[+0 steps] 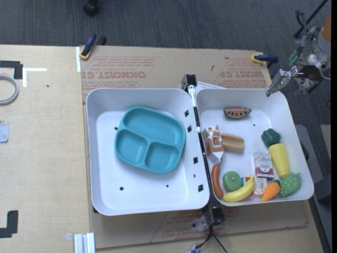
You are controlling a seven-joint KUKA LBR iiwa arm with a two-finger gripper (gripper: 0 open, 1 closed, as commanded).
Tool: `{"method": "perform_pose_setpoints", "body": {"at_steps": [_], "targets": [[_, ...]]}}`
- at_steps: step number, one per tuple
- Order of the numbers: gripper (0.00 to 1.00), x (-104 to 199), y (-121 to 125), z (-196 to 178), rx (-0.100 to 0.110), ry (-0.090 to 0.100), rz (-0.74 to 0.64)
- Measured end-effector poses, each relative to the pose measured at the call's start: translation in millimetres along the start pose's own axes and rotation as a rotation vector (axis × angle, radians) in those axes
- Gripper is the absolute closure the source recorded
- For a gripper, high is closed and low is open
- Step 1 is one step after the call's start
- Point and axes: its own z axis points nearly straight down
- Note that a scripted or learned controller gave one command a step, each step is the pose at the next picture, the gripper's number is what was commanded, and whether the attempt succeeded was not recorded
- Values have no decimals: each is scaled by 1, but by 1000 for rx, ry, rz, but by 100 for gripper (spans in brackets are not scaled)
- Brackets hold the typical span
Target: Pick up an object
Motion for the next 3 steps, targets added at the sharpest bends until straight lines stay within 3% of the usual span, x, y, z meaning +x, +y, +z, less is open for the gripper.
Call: {"method": "perform_pose_setpoints", "body": {"at_steps": [1,2,3], "targets": [[0,53,-35,199,1,1,-36],[0,164,-55,99,-1,0,-60],[0,163,-68,99,-1,0,-505]]}}
